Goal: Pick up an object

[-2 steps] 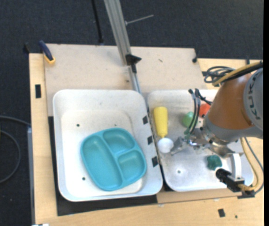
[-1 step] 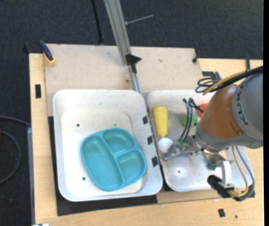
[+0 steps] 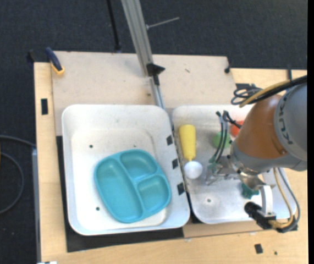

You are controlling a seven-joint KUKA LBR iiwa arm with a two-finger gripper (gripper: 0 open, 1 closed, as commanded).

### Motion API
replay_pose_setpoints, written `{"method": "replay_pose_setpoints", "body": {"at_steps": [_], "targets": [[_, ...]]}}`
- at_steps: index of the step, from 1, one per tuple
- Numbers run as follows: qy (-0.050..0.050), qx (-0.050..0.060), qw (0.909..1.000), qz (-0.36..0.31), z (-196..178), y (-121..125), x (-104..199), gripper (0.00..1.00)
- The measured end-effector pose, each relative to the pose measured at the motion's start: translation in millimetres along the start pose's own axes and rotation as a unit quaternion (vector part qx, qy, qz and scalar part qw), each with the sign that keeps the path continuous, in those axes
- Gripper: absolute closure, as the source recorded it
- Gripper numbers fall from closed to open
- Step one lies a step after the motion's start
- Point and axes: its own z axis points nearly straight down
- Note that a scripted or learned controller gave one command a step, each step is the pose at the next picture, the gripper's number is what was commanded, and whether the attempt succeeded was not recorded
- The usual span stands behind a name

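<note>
The right bin holds a yellow cylinder lying along its left wall, with a small white ball just below it. A green object and a red object peek out beside the arm, both mostly hidden. A small teal object shows under the wrist. My gripper reaches down into the middle of the right bin, just right of the white ball. The arm's grey and orange body covers the bin's right half.
The left bin bears a blue divided plate in its lower middle. A slanted metal rail rises from the back of the bench between the bins. Cables lie at the back right.
</note>
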Motion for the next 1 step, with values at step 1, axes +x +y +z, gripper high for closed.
{"method": "replay_pose_setpoints", "body": {"at_steps": [1], "targets": [[-0.001, -0.002, 1.0000, -0.005, -62.3, 6.8, 2.8, 1.00]]}}
